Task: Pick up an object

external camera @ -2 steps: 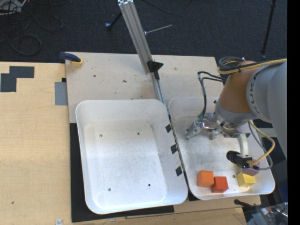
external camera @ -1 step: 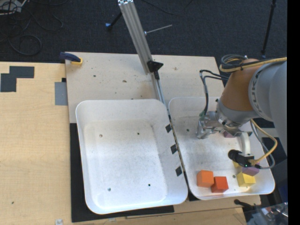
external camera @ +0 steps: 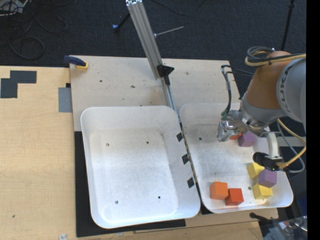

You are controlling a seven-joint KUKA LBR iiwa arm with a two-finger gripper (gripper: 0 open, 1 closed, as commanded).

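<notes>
Right now the likeliest target is the purple block (external camera: 247, 139), lying against the far right side of the right bin (external camera: 210, 134), just beside the tool (external camera: 226, 129) and partly tucked under the arm's wrist. A small reddish-orange piece (external camera: 235, 136) shows between that block and the tool, touching or nearly touching both; what it is cannot be made out. Whether the tool is clenched or released cannot be told, since the wrist hides its tip from above, and nothing can be seen held in it.

Further toward the near edge of the same bin sit the other candidates: an orange cube (external camera: 218, 190) touching a red-orange cube (external camera: 234, 196), and to their right a cluster of a yellow block (external camera: 255, 170), a second purple block (external camera: 268, 178) and another yellow block (external camera: 262, 191), close together. The left bin (external camera: 100, 129) lies beside it on the desk (external camera: 115, 84).

My reading is that the pick is in its approach or grasp stage, with the tool low over the bin floor near the purple block. The next move probably calls for centring over that block, closing on it, and lifting straight up without nudging its neighbour.
</notes>
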